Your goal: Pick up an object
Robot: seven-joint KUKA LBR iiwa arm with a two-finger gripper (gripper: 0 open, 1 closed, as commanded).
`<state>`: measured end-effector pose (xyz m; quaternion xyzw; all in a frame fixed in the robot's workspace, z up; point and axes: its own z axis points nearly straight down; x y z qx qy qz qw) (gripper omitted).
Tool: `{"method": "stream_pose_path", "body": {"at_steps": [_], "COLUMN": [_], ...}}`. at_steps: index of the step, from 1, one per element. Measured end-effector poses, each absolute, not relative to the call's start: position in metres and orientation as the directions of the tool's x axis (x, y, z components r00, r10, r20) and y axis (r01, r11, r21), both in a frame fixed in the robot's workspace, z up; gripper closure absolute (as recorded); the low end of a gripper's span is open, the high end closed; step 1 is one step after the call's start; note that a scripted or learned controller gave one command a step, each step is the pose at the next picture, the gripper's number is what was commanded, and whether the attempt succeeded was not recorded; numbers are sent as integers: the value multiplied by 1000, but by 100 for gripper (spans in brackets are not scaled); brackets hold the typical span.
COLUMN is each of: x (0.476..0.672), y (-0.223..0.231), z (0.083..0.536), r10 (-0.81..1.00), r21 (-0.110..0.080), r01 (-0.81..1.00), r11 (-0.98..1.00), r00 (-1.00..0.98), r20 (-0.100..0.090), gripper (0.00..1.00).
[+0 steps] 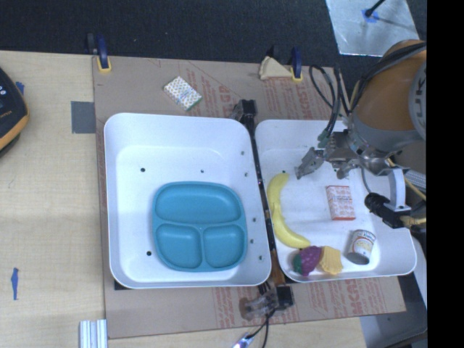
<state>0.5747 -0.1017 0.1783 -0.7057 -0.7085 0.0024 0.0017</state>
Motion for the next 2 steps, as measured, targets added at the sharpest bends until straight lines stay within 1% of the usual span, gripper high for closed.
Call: {"method": "stream_pose_path", "body": {"at_steps": [1,2], "x": [531,539], "y": [-132,-164], "z": [262,205], "r10": [1000,1000], "r21": [-1,-5], "r01": [1000,1000], "r11": [2,4], "r00": [-2,-4], "r20": [-1,-1], "gripper": [0,0]}}
